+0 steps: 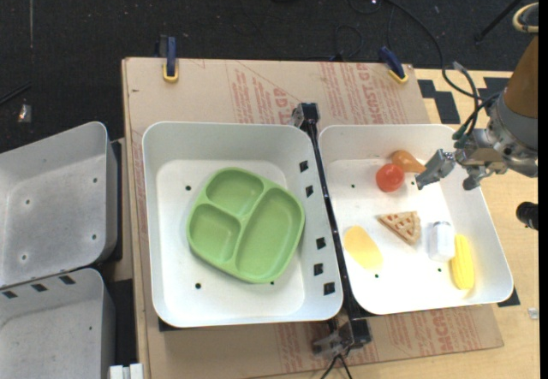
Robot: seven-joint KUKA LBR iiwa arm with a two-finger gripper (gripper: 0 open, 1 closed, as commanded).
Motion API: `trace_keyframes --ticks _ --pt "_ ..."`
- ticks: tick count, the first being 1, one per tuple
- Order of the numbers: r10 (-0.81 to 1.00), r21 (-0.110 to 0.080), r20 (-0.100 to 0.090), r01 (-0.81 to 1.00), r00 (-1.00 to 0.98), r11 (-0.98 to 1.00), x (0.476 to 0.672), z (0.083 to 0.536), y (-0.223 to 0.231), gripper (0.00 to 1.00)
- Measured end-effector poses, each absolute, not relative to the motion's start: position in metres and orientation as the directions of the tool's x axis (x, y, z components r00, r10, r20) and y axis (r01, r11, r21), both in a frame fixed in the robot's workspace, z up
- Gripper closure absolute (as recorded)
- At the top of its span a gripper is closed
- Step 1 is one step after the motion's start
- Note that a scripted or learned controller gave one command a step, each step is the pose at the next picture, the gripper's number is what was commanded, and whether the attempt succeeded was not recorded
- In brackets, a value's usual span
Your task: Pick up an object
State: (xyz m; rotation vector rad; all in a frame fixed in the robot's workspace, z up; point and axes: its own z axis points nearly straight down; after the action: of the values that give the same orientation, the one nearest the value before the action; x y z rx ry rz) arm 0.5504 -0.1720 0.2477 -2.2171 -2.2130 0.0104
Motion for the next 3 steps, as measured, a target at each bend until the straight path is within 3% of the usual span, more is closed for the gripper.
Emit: trace_keyframes --ticks 1,3 --pt "1.0 0.0 -0.001 1.0 -0.001 0.001 0.553 0.254 -0.172 0.0" --pt "1.0 -0.005 0.002 1.0 0.001 -0.001 0.537 0.156 -0.171 0.0"
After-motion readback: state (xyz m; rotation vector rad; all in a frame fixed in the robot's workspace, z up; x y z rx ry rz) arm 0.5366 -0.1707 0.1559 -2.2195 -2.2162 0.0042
